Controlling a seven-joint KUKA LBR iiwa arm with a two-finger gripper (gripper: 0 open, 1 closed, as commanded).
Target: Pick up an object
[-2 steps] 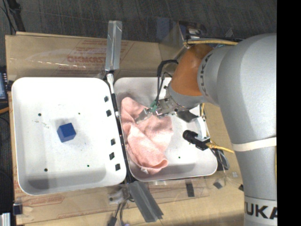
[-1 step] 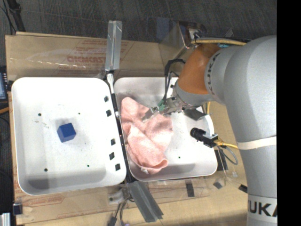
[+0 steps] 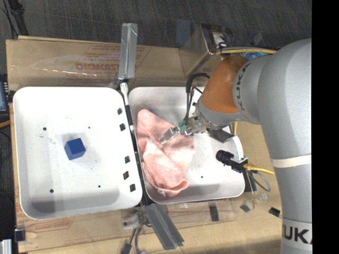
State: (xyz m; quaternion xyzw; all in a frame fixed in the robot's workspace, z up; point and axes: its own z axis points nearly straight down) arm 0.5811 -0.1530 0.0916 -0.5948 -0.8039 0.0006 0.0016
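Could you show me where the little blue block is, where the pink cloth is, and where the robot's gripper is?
blue block (image 3: 75, 148): camera view, on its top face, in the left bin.
pink cloth (image 3: 165, 160): camera view, on the middle of its folds, in the right bin.
gripper (image 3: 177, 130): camera view, at its tip above the cloth.

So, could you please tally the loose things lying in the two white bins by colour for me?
Blue: 1, the blue cube in the left bin.
Pink: 1, the pink cloth in the right bin, with the gripper over its upper edge.
Total: 2
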